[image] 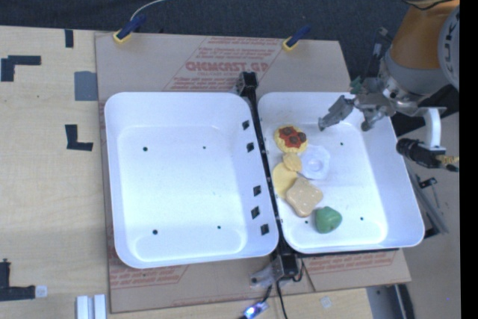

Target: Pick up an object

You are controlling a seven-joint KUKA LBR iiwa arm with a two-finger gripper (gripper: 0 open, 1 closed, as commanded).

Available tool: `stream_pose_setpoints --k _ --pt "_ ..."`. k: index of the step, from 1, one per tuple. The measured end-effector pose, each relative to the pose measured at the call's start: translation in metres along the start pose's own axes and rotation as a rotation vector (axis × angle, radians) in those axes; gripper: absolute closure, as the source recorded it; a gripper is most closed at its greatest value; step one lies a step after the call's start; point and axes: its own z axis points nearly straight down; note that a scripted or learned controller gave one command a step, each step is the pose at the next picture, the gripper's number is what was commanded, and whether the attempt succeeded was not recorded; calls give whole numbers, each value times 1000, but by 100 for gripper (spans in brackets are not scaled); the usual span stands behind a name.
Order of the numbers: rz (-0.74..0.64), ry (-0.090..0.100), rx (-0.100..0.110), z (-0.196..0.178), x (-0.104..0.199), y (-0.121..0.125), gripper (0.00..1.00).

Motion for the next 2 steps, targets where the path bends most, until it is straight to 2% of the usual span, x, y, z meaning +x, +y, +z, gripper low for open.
stream_pose_setpoints --k 1,2 --pt "-4 4 12 120 62 -10 0" --pt "-1 0 2 103 58 -7 100"
